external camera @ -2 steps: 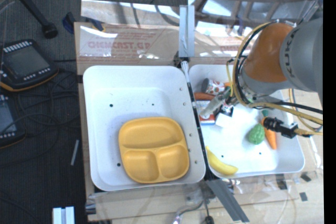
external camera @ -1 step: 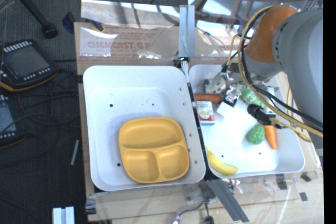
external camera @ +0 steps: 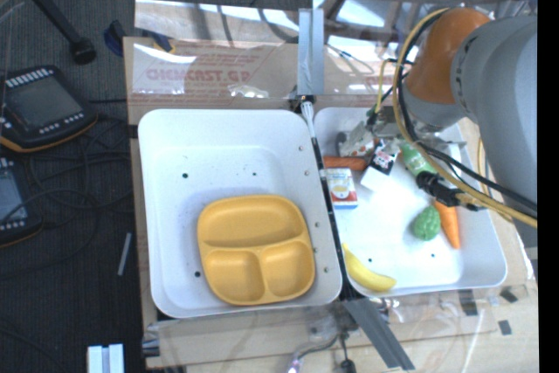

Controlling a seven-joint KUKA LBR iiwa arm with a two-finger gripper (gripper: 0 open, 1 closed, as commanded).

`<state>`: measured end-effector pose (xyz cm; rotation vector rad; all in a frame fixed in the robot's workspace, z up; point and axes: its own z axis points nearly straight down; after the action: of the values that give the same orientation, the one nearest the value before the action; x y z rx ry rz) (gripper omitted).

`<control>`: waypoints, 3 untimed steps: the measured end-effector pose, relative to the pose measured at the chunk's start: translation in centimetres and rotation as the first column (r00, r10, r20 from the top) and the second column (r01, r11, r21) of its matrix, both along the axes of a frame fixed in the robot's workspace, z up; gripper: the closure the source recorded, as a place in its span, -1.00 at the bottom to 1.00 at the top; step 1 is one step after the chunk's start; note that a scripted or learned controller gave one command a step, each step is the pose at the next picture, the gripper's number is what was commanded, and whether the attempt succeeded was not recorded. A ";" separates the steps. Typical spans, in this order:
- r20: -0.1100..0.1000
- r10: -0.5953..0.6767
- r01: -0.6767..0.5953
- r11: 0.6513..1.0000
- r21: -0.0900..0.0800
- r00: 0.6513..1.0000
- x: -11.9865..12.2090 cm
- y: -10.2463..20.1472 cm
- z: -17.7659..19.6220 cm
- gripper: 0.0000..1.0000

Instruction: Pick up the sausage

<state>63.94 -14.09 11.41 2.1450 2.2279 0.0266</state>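
Because the sausage point(external camera: 343, 162) is lodged at ten o'clock in the right bin point(external camera: 489, 271), the gripper point(external camera: 365, 138) is held just beside it, at its one o'clock; whether it is open or closed cannot be told.

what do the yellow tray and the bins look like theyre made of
Tray: likely moulded plastic, matte yellow, with smooth rounded compartment walls and soft highlights. Bins: thin white plastic by the look, slightly glossy, with rounded corners and raised rims; sheet metal cannot be ruled out.
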 end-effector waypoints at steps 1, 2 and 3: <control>-0.005 0.045 -0.045 0.999 0.001 0.999 1.0 -0.1 0.0 -1.00; 0.003 0.346 -0.346 0.938 -0.018 0.938 0.9 0.6 0.1 -1.00; -0.033 0.384 -0.384 0.923 0.007 0.923 0.7 1.8 -2.0 -1.00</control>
<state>64.67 -12.31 9.38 1.6832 2.6291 0.0062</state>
